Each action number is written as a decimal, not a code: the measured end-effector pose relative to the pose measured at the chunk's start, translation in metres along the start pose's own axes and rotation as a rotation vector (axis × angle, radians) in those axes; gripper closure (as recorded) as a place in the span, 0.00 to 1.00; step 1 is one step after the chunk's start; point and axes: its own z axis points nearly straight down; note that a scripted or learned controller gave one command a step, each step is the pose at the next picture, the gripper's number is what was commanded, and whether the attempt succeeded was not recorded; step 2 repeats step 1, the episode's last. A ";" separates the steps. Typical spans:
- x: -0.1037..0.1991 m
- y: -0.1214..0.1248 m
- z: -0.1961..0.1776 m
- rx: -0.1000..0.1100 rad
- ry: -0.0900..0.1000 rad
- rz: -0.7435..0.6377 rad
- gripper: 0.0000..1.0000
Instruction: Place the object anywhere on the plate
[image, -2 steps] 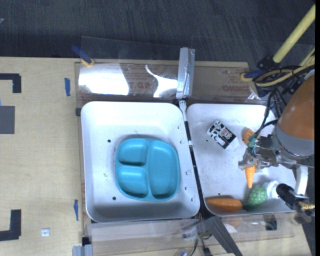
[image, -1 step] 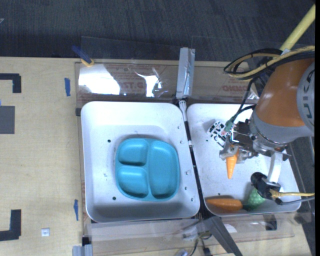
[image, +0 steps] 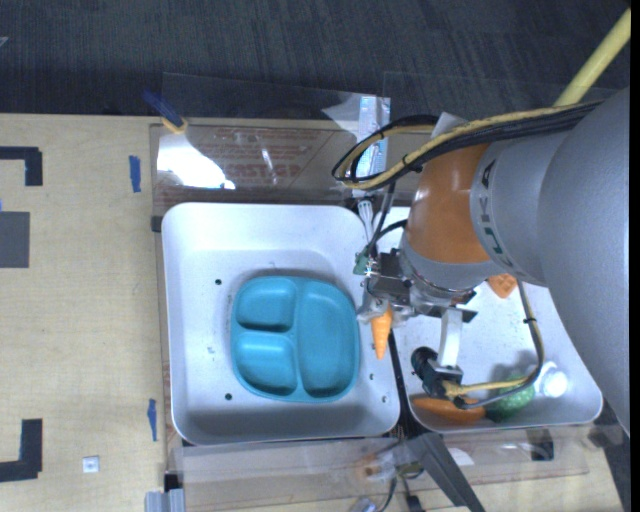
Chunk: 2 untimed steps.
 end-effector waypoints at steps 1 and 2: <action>-0.002 0.001 -0.002 -0.003 0.000 0.003 0.00; -0.002 0.001 -0.002 -0.003 0.000 0.003 0.00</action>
